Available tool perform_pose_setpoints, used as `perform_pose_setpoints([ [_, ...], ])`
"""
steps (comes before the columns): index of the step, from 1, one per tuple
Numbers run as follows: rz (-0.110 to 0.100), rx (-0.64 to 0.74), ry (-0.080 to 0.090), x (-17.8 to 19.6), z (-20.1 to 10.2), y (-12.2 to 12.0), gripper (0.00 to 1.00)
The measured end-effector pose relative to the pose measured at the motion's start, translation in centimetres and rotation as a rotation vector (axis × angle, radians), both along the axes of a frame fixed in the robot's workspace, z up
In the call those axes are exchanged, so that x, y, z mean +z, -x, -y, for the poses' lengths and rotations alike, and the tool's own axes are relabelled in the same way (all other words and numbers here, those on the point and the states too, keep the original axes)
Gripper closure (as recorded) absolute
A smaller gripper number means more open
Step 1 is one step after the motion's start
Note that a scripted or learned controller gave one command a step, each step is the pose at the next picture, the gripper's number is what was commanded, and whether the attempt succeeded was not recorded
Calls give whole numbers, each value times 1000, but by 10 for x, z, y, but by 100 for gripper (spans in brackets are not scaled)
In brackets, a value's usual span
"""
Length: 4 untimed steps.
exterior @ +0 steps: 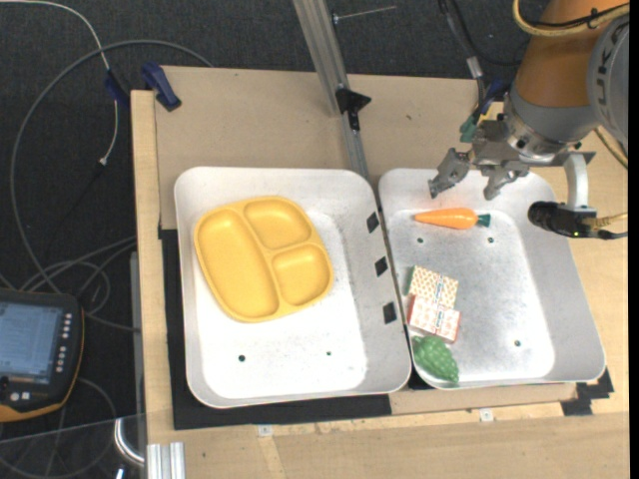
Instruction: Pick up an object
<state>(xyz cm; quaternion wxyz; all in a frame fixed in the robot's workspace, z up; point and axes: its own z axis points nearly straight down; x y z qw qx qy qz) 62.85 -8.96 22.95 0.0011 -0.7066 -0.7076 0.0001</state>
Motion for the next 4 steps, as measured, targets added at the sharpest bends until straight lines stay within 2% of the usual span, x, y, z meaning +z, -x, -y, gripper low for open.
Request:
perform_pose_setpoints([
  [1,0,0,0,0,0,0,0],
  [2,-5,-1,0,-43,2,5,0],
  [3,-7,-1,0,-106,5,3,0],
  [4,-5,-1,0,-139,4,4,0],
])
